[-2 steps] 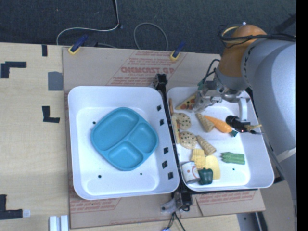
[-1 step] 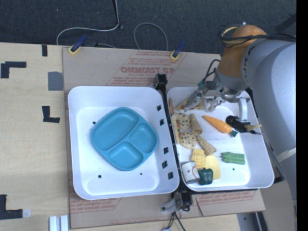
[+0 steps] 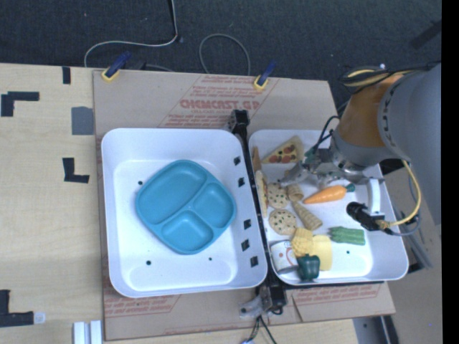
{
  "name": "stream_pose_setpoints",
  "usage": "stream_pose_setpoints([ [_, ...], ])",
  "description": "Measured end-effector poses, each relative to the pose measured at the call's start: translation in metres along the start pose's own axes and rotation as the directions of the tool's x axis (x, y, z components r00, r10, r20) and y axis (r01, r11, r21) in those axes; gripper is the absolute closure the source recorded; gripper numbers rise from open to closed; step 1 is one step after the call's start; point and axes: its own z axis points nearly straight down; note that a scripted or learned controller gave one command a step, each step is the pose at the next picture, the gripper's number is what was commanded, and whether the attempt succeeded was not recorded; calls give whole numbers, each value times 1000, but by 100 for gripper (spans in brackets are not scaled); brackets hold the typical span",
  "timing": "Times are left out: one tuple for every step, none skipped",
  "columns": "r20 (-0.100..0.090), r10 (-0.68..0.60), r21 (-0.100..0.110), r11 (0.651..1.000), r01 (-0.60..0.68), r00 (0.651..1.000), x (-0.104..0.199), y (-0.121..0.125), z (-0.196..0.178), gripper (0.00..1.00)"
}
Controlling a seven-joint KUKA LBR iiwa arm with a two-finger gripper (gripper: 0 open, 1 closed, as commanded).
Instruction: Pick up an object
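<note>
My gripper [image 3: 307, 168] hangs low in the right bin [image 3: 387, 267], just above and left of an orange carrot [image 3: 326, 194]. A pizza slice [image 3: 285, 152] lies to its upper left. Two round cookies [image 3: 277, 196] [image 3: 282, 221] sit near the bin's left wall, beside a tan waffle cone [image 3: 307, 216]. Nothing shows as held by the gripper. The grey arm with its orange band [image 3: 362, 113] covers the bin's upper right corner.
The left bin [image 3: 118, 192] holds a blue divided plate [image 3: 186, 205]. At the right bin's front lie a green vegetable [image 3: 348, 235], yellow pieces [image 3: 314, 248] and a dark green item [image 3: 308, 266]. A black divider [image 3: 247, 192] separates the bins. Cables loop beside the arm.
</note>
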Motion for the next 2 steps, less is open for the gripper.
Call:
stream_pose_setpoints([
  [-1,-11,17,1000,11,1000,30,67,1,0],
  [13,-5,24,1000,5,1000,42,62,6,0],
])
